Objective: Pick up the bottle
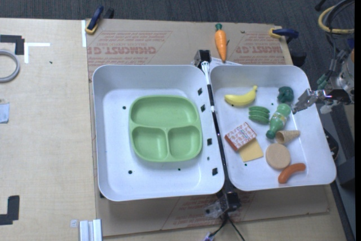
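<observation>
Bottle (278, 120), green, lies tilted in the right bin (316, 175), betw. the green pepper (259, 114) and the ice-cream cone (287, 135), broccoli (285, 93) just above. Gripper (304, 100) sits at the bin's right rim, near the bottle's cap end but apart from it; can't tell whether jaws are wide or narrow. Risk: crowded neighbours. Fingers could catch broccoli or cone instead, or the round bottle could roll away w/ an off-centre pinch.

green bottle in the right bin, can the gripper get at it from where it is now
Probably yes. The gripper sits at the right bin's right rim, close to the green bottle, with bare bin floor between them. The bottle lies uncovered, though the ice cream cone and the green vegetable crowd its sides.
</observation>
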Robot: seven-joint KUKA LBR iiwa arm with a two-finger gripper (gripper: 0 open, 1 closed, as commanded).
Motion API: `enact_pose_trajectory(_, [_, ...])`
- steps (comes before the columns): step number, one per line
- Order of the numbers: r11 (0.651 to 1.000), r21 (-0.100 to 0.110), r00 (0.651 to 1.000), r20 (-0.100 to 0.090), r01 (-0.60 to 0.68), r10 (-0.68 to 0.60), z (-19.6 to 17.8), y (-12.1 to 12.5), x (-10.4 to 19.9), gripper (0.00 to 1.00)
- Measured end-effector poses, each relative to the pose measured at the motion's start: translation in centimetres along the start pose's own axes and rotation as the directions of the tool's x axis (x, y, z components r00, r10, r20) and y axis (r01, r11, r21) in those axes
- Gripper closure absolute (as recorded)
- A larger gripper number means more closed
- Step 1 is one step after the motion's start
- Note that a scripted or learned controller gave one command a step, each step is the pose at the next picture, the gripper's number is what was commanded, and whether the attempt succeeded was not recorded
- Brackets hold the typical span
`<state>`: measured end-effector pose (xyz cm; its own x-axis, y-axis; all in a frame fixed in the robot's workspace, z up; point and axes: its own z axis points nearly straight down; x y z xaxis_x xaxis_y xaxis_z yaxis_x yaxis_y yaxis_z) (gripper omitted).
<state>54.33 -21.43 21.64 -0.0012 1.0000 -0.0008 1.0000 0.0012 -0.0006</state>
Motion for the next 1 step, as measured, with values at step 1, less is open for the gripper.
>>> enact_pose_trajectory(1, [1.0, -0.001, 1.0, 0.001, 0.002, -0.002, -0.96, 0.05, -0.03, 1.0])
